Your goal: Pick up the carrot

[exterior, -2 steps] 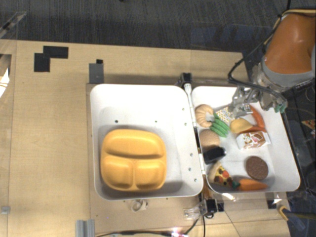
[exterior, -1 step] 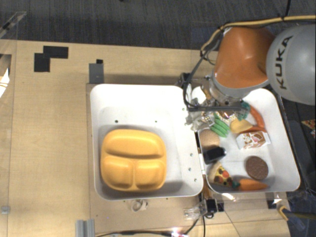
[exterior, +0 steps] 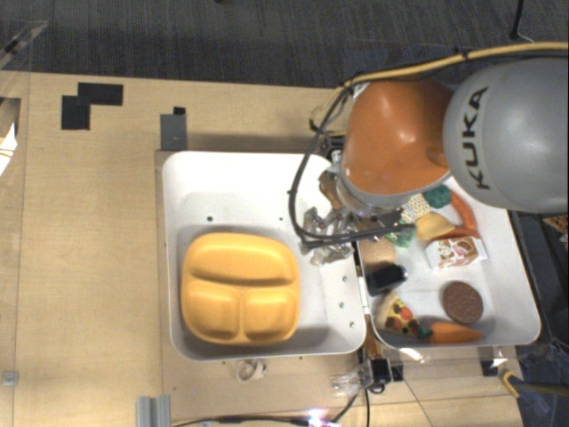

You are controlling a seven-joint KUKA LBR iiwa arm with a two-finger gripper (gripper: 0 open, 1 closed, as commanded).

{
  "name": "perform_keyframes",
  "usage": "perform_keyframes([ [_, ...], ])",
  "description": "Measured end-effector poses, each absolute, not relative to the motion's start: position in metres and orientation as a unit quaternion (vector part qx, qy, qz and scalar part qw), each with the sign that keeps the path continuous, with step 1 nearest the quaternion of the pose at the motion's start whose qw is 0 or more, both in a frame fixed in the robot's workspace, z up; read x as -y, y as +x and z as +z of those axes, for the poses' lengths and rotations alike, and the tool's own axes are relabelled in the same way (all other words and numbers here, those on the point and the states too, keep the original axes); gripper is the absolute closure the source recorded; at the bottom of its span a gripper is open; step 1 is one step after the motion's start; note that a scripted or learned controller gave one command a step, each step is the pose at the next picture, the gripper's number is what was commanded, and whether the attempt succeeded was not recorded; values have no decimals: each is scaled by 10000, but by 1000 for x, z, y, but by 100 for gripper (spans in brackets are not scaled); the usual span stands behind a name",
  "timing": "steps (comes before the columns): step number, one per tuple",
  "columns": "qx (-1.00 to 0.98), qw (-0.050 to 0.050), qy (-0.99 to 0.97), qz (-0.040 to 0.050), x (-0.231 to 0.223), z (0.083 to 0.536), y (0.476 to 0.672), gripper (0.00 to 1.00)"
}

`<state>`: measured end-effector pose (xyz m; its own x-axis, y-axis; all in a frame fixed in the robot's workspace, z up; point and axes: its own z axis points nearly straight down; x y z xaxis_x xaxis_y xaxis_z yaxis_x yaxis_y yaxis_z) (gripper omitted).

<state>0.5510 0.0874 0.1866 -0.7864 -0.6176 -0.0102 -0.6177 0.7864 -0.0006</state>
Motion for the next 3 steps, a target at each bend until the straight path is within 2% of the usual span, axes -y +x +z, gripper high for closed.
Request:
perform_keyframes([
  [1,-9320,48,-3625,17,-142,128,538,0],
  [2,-9061,188,-4227,-28,-184,107,535,0],
  [3,-8699,98,-4931,1,-206,212,497,0],
])
